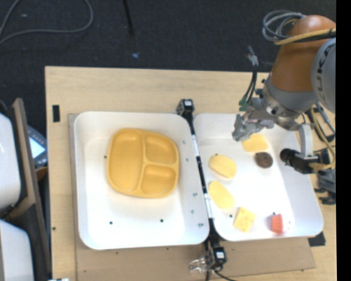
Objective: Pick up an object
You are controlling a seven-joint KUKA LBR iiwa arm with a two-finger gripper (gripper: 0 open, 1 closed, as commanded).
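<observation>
The arm (301, 57) comes in from about two o'clock, its orange band bulging above the wrist, and bends down so the gripper (244, 129) hangs over the upper edge of the right bin (298, 201), close to that bin's eleven o'clock corner. The grey metal head is seen from above, so whether the tips are apart or together I cannot tell, and nothing is visibly caught between them. Just at its four o'clock lies a yellow wedge (255, 143), near the gripper though whether it touches is unclear. The right bin holds six things: that wedge, two pale yellow ovals (223, 165) at the bin's nine o'clock side, one above the other, a small yellow cube-like piece (243, 219) at six o'clock, a dark brown round piece (263, 160) just below the wedge, and one red-orange piece (276, 223) at five o'clock. The left bin (93, 215) holds one yellow divided tray (143, 162) with three compartments, lying flat near its centre.
</observation>
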